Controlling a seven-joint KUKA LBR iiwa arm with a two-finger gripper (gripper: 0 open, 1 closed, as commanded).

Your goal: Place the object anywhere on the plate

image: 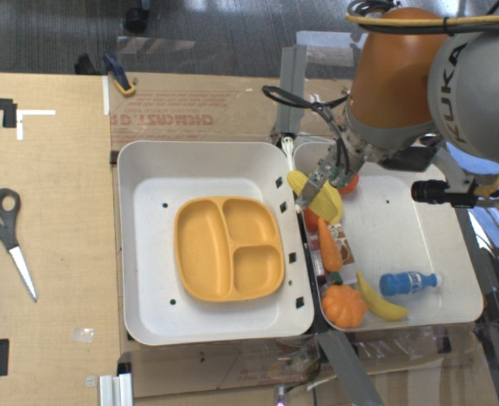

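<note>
Beside gripper (324, 178), bumpy yellow corn (319, 195)

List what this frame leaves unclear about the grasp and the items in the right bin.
- Gripper, camera view: blurred and partly under the orange wrist; whether it grips the yellow corn can't be told.
- Red item: mostly hidden behind the gripper; type unclear.
- Carrot: the packet beneath it is mostly covered; label too small to read.
- Right bin: far corner hidden by the arm.

A pale wooden table (46, 227) carries scissors (8, 235) at its left edge and a brown cardboard sheet (190, 112), with dark grey floor (190, 24) beyond.
</note>
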